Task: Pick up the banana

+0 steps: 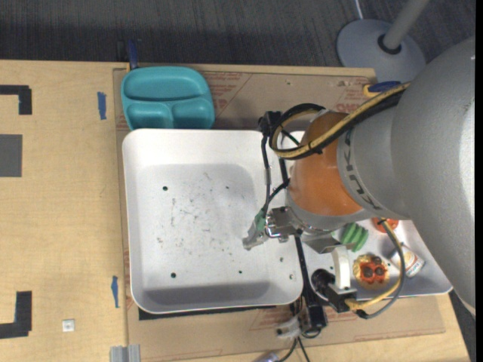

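Looming over the right shallow white plastic bin (430,277), the smooth grey metal arm with its glossy orange band (321,176) hides most of that bin's contents, so I cannot tell where the banana lies. Its jaws cannot be made out. The left scuffed white bin (151,202) sits on the pale wooden bench (60,202), a teal moulded plastic tray (167,96) behind it, dark carpet (226,13) beyond.

Left white bin (151,202), scuffed inside. Teal divided tray (167,99) just beyond its far edge. Green ridged item (353,237) and orange item (370,270) in right bin.
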You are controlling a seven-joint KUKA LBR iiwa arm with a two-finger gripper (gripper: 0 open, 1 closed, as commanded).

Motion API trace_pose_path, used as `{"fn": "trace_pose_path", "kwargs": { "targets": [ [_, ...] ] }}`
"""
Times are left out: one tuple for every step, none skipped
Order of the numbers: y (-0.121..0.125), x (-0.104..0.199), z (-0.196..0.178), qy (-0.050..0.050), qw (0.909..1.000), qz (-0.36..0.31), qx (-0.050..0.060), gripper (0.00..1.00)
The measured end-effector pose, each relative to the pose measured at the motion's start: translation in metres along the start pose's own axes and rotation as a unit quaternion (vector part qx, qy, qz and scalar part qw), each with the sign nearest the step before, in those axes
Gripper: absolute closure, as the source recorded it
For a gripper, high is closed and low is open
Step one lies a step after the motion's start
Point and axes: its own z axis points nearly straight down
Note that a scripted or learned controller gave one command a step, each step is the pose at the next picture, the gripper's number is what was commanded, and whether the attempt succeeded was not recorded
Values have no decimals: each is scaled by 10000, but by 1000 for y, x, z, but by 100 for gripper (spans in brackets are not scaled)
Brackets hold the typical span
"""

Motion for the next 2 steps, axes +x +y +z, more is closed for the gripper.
{"fn": "trace_pose_path", "kwargs": {
  "targets": [
    [0, 0, 1, -10, 9999, -158, 5, 0],
    [0, 1, 2, -16, 10000, -70, -5, 0]
  ]
}}
